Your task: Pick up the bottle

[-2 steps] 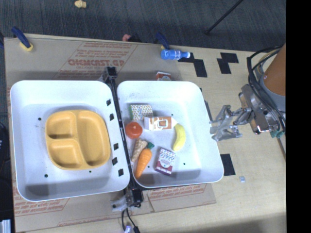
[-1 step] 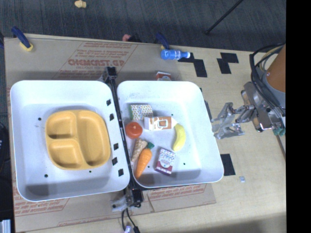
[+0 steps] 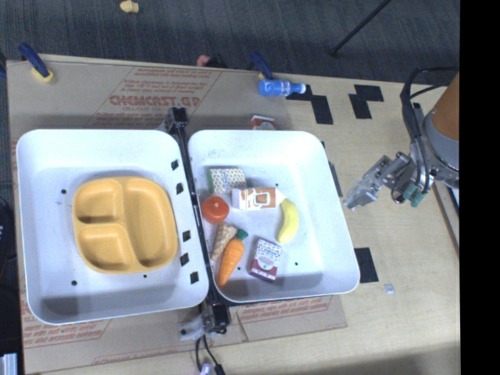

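Observation:
A small blue bottle [image 3: 278, 88] with a white cap lies on its side on the cardboard behind the right bin [image 3: 332, 201], outside both bins. My gripper [image 3: 357, 197] hangs over the bench just right of the right bin's right rim, pointing down and to the left. It is well in front of and to the right of the bottle, with nothing seen in it. The grey wrist and orange band sit at the right edge.
The right bin holds a green patterned box [image 3: 226, 180], an orange-and-white carton [image 3: 258, 198], a tomato [image 3: 216, 207], a banana [image 3: 288, 221], a carrot [image 3: 229, 261], a cone [image 3: 223, 237] and a red pouch [image 3: 266, 258]. A yellow divided plate [image 3: 125, 223] lies in the left bin [image 3: 39, 170]. Clamps grip the cardboard's far edge.

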### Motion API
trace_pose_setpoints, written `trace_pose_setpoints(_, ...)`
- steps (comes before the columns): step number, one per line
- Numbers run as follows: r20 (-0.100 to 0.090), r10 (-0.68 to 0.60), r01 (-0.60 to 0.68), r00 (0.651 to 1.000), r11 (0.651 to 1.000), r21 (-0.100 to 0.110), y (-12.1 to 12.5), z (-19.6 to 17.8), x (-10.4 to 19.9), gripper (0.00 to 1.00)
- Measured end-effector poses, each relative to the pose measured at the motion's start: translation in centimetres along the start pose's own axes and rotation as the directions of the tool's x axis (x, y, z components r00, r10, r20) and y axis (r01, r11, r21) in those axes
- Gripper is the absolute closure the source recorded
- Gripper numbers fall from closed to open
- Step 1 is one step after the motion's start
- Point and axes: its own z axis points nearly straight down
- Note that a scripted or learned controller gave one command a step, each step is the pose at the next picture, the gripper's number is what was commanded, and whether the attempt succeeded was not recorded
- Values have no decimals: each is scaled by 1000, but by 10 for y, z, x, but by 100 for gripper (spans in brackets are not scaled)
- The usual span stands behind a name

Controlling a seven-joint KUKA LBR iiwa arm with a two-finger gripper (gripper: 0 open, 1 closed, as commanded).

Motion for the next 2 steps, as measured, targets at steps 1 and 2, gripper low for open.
trace_pose_setpoints(1,2,-4,4,1000,1000,1,1,-11,-1,100)
trace_pose_setpoints(2,5,-8,8,1000,1000,1,1,-21,-1,100)
